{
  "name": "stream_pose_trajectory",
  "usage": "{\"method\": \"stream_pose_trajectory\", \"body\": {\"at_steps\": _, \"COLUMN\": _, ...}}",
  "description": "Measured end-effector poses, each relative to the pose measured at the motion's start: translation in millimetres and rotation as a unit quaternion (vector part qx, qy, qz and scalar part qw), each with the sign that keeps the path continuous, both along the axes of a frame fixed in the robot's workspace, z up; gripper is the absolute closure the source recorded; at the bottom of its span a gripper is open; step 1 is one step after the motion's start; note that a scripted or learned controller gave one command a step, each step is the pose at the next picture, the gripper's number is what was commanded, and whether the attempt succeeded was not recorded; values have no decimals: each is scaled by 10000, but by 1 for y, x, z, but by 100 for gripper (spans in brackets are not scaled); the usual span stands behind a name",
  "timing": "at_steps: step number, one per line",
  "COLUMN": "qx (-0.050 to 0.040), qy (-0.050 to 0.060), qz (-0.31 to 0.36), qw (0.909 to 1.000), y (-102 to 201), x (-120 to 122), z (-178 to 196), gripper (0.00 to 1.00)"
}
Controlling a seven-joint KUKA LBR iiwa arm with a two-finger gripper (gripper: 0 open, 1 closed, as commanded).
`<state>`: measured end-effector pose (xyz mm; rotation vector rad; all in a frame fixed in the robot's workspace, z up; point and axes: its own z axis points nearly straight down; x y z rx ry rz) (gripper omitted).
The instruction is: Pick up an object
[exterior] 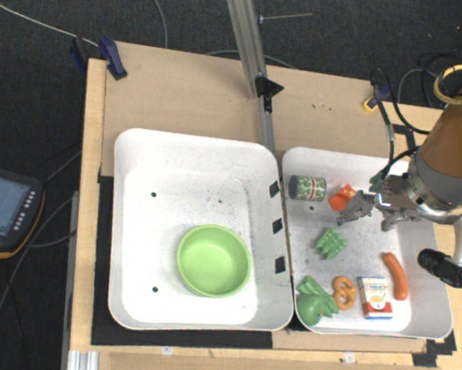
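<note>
While the gripper [375, 211] is hanging over the right bin [439, 324], its fingers are standing open and holding nothing. An orange toy [342, 196] is lying at its nine o'clock, with a small can [307, 188] further that way. A green bowl [213, 259] is sitting in the left bin [129, 210].
</note>
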<state>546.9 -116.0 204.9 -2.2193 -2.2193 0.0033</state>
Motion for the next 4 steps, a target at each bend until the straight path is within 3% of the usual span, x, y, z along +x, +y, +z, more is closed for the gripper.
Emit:
{"method": "stream_pose_trajectory", "body": {"at_steps": 1, "qx": 0, "qy": 2, "qz": -1, "qw": 10000, "y": 1, "x": -9, "z": -58, "gripper": 0}}
{"method": "stream_pose_trajectory", "body": {"at_steps": 2, "qx": -2, "qy": -27, "qz": 1, "qw": 10000, "y": 1, "x": -8, "z": -45, "gripper": 100}}
{"method": "stream_pose_trajectory", "body": {"at_steps": 4, "qx": -5, "qy": -44, "qz": 3, "qw": 10000, "y": 11, "x": -1, "z": 62, "gripper": 100}}
